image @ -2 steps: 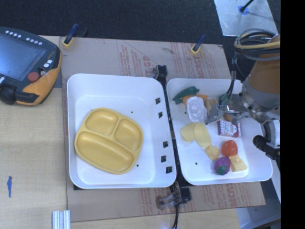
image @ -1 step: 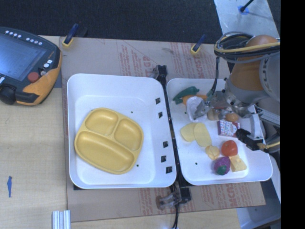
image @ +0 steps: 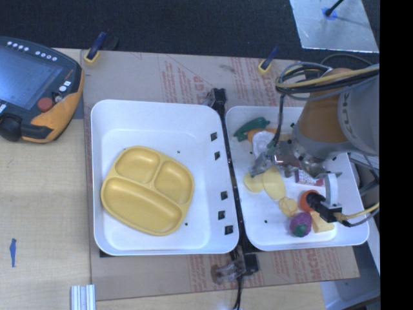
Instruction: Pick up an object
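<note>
The toys lie crowded in the right bin, so the hand may push the pale yellow piece aside or catch two at once. The arm reaches low over this bin, hand just above that piece; whether it is apart or together I cannot tell.

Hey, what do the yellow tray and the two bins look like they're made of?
The yellow tray looks like moulded plastic with a smooth satin finish: rounded compartment ridges, even colour, soft highlights. The left bin and right bin also seem to be plastic, white and slightly glossy, with thin rounded rims; painted metal can't be ruled out.
</note>
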`<action>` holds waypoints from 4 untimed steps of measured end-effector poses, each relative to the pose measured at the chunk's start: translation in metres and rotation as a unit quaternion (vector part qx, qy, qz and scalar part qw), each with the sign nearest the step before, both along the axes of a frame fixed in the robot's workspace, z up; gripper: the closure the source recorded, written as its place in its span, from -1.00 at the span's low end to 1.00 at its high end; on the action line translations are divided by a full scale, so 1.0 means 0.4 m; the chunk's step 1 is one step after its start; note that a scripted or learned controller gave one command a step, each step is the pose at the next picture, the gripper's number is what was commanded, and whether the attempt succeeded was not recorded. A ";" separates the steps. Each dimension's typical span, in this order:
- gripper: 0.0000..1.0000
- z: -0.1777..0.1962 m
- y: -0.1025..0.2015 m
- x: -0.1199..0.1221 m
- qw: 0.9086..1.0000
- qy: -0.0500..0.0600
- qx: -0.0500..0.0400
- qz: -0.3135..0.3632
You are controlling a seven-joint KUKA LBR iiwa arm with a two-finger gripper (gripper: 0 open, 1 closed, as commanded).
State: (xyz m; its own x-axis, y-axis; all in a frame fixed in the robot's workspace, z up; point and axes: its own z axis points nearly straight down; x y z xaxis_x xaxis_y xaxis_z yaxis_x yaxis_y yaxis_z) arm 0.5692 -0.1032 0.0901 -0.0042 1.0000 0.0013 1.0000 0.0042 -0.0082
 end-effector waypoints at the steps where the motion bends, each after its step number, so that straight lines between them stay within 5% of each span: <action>1: 1.00 0.031 -0.006 0.004 1.000 -0.002 -0.001 -0.001; 2: -1.00 0.031 -0.005 0.004 1.000 -0.002 -0.001 0.000; 3: -1.00 0.003 -0.028 -0.245 1.000 0.001 0.000 -0.002; 4: -1.00 0.004 0.001 -0.172 1.000 -0.004 -0.001 0.002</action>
State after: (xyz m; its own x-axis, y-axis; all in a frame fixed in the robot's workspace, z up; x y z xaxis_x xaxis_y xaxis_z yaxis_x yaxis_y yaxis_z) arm 0.5003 -0.1027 0.0917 -0.0072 1.0000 0.0000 1.0000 0.0072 -0.0008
